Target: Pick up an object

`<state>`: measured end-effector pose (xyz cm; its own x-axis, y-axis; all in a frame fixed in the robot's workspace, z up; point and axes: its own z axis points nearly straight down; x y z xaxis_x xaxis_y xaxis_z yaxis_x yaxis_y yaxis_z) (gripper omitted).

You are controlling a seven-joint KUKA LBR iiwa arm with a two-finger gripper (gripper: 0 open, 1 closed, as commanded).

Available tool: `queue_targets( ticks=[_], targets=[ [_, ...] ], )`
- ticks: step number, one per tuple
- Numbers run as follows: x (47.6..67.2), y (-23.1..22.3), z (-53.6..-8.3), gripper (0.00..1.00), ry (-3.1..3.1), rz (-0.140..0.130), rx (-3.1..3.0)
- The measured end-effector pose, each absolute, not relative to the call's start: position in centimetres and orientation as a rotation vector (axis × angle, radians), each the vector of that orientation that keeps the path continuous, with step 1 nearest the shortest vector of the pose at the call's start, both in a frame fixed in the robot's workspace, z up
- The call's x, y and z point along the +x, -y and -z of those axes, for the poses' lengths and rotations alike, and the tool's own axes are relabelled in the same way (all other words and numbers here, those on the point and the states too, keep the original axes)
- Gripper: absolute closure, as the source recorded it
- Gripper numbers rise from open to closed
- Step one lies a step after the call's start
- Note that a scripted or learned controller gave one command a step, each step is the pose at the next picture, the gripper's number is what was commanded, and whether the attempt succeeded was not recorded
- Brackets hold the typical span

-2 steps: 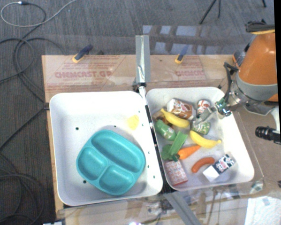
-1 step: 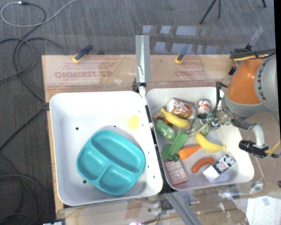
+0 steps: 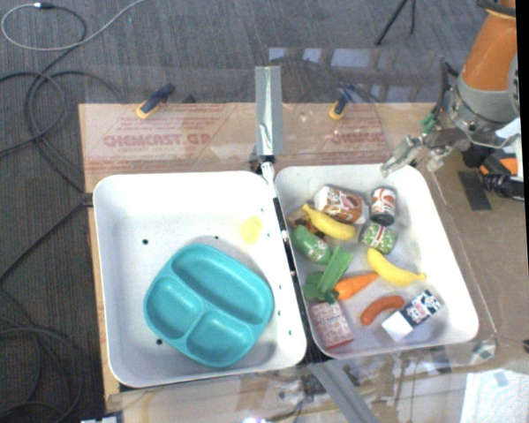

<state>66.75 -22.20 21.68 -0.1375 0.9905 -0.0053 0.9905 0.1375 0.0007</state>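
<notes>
Arm (image 3: 491,53) up at top right, above far corner of right bin (image 3: 458,280). Gripper (image 3: 416,152) hangs over bin edge, jaws spread apart, nothing between them. No pick made. Toys lie in right bin: cans (image 3: 384,205), bananas (image 3: 394,269), carrot (image 3: 355,285), sausage (image 3: 380,309), carton (image 3: 413,314). Left bin (image 3: 117,258) has teal tray (image 3: 209,304) and small yellow bit (image 3: 251,228). Left to do: go down, close on one toy, lift.

Toy foods (image 3: 359,245) — bananas, carrot, cans, cartons — lie jumbled in the right bin (image 3: 453,267).
</notes>
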Motion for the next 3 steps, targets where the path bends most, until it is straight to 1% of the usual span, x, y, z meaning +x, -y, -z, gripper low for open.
queue_targets(
  ticks=[1, 2, 3],
  targets=[
    [61.47, 21.43, -9.61, 0.0, -2.403, -0.01, 2.025],
    [61.45, 21.37, -10.42, 1.0, -2.403, -0.008, 2.024],
    [61.44, 21.37, -10.41, 0.0, -2.403, -0.008, 2.025]
  ],
)
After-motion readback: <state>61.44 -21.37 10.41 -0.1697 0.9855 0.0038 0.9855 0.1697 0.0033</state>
